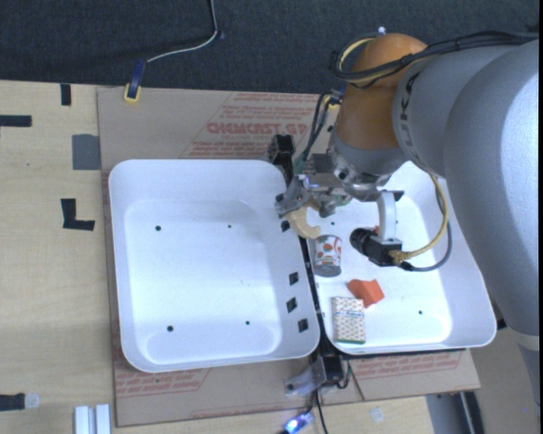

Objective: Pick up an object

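While the box [348,320] and orange block [368,290] are lying near in the right bin [462,319], the gripper [309,208] is hanging farther over the can [327,253]; grip unreadable. Centre on it, descend straight.

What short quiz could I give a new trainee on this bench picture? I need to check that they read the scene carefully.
1. True or false: the orange block lies in the left bin.
2. Which item lies nearest the front rim of the right bin? A) the small can B) the patterned packet C) the orange block
3. Fill in: the gripper hangs over the right bin's ____ edge, next to the divide between the bins.

Key: 1 false, it lies in the right bin. 2 B. 3 left.
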`<state>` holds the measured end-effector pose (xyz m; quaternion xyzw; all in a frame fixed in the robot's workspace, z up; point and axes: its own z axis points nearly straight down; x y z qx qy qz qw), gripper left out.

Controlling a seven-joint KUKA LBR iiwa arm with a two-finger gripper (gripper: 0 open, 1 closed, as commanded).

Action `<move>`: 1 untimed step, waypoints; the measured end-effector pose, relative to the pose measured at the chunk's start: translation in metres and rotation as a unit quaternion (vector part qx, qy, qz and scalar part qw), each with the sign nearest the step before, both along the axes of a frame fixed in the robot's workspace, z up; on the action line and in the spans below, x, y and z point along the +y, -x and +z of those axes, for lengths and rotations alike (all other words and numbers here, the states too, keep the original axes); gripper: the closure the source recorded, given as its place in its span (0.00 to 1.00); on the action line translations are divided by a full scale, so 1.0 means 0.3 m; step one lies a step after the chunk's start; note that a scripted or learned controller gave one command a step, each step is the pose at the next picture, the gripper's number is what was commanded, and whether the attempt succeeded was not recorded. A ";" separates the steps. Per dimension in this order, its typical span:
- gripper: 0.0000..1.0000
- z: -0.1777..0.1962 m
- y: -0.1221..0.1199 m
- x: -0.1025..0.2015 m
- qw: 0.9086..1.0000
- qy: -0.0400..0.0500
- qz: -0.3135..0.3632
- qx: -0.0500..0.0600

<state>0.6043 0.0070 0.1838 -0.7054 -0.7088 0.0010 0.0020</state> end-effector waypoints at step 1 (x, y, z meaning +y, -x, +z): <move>1.00 0.294 0.085 0.077 1.000 0.000 0.000 -0.005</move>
